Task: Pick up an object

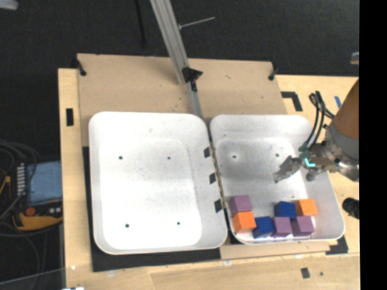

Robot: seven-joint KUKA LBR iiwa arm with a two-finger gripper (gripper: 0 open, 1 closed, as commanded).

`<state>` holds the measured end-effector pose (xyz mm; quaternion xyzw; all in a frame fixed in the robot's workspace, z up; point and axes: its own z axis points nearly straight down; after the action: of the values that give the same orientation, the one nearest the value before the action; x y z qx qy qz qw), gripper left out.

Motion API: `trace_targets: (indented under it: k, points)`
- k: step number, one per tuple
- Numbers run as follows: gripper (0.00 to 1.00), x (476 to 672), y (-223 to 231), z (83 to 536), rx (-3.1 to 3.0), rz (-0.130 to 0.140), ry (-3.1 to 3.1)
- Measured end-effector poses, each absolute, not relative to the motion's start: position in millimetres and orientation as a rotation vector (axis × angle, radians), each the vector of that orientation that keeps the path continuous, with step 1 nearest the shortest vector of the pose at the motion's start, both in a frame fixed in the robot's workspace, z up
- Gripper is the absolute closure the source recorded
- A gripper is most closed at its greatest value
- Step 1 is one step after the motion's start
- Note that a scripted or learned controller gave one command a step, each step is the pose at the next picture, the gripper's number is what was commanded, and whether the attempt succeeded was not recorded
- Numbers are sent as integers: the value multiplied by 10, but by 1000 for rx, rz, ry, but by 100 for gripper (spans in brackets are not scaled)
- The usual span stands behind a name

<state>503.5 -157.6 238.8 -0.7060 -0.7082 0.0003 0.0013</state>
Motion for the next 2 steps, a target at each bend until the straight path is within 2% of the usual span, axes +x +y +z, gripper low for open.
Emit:
trace_targets:
  k: [1, 2]
  points:
    - [0, 5041, -1581, 2404, -2222, -2, -2223]
    - [0, 5090, -1541, 1954, -2223, 5, -2216]
